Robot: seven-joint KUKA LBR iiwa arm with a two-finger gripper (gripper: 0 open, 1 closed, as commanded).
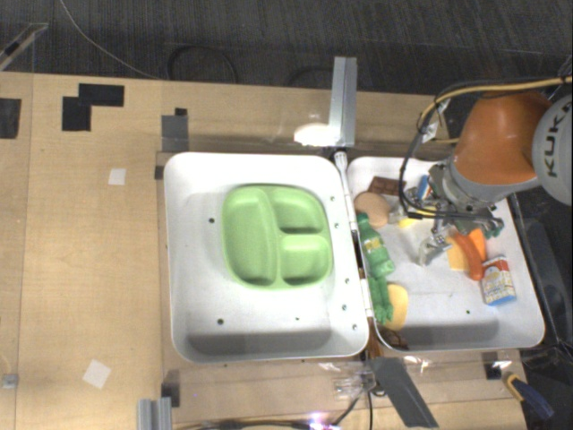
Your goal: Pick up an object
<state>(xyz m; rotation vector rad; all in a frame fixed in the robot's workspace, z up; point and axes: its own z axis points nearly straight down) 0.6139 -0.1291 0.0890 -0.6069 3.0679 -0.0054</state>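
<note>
The grey arm [528, 141], its orange band bulging above the wrist, reaches in from the right and points its tool [436, 245] down into the right bin [519, 330]; whether the tool is apart or together cannot be told from here. Just beside the tip lie an orange carrot-like piece [472, 245] and a small printed carton [498, 281]. Along the bin's left wall sit a brown egg-shaped object [372, 209], a green bottle [375, 253] and a yellow round fruit [397, 303]. A glossy green divided tray [273, 236] rests in the left bin [192, 321] on the wooden tabletop [81, 267].
</note>
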